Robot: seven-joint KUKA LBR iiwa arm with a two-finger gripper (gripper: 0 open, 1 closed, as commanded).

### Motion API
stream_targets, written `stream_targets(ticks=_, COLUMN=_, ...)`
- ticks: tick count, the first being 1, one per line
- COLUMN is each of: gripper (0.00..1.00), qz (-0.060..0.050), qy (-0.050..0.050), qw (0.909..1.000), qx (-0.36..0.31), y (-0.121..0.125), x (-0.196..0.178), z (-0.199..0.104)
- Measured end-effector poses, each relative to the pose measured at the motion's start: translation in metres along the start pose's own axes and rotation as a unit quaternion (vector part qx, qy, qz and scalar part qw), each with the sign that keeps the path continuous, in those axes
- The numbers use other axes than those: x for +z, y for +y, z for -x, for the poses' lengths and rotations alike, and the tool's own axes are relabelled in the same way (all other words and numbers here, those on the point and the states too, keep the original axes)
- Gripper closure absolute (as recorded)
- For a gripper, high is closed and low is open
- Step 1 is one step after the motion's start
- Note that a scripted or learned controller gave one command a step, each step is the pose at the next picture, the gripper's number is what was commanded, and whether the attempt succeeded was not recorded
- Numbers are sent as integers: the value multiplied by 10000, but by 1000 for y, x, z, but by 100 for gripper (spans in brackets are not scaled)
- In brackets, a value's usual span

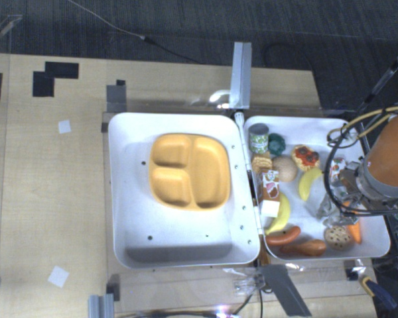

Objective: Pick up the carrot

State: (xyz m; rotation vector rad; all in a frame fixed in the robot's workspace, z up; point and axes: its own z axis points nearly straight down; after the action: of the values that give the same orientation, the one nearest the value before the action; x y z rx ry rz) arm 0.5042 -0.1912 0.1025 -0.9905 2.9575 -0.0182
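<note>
While the left bin (pixel 126 197) holds just a yellow divided tray (pixel 188 171), the right bin (pixel 383 240) is crowded with play food. Along its left side sit a small can (pixel 259 138), a dark green piece (pixel 276 144), a carton (pixel 270 184), a white block (pixel 270 208) and a banana (pixel 280 216); two sausages (pixel 298 242) lie along the near wall. Further right come a pale round piece (pixel 285 169), a pizza slice (pixel 306 157), a second banana (pixel 308 183) and a cookie (pixel 337 236). The carrot (pixel 355 232) lies near the bin's near right corner, just beside the cookie, partly under the arm's wrist. The gripper (pixel 339 211) hangs over that spot, wrapped in cables (pixel 338 138); whether its claw is spread or pressed together I cannot tell, since the wrist hides it.

The risk, as I judge it, is the crowding: the cookie sits so close that a descending claw could land on it or nudge the carrot toward the wall, and a grasp might catch the wrong piece or nothing.
</note>
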Motion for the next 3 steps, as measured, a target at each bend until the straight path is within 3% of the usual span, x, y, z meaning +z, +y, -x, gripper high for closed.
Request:
stream_targets(ticks=1, gripper=100, qz=53, qy=23, qw=9886, qx=-1505, y=-12, x=12, z=-5)
stream_targets(ticks=2, gripper=100, qz=60, qy=42, qw=9969, qx=-788, y=18, x=-38, z=-3)
stream_targets(ticks=3, gripper=100, qz=61, qy=19, qw=9344, qx=-3563, y=-12, x=12, z=0)
